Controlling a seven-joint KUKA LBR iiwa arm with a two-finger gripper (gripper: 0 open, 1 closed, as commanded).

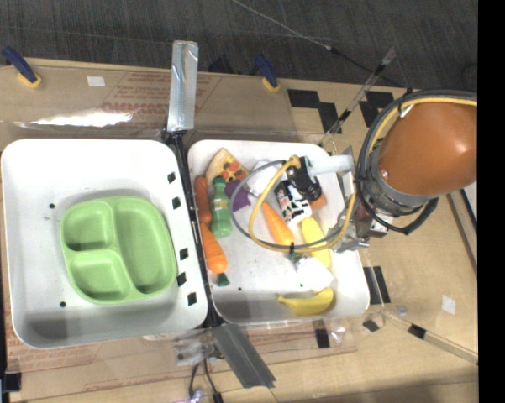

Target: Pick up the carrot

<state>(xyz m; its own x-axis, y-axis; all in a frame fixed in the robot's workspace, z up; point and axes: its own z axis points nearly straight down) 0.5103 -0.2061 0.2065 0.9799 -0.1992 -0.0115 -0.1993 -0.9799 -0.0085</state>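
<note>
Camera view: carrot (214, 254) lies in the right bin (256, 280), hard against its left wall, lower middle of the frame. Its long axis runs top to bottom, with the green stub at the lower end. A green bottle (221, 215) sits just beside its upper end. The hand (355, 235) is at the bin's right edge, mid-right of the frame, well apart from the carrot. Spread or pressed together: cannot tell.

Handling (judgement): probably a moulded toy, so light, stiff and smooth. The tapered body could squirt out of a pinch. Best hold is across the thick middle, pinch crossing the long axis. The wall leaves little room on the left side.

Look: orange, tapered, short dark-green top. A second orange piece (277, 223) lies mid-bin, nearer the hand; easy to confuse.
</note>
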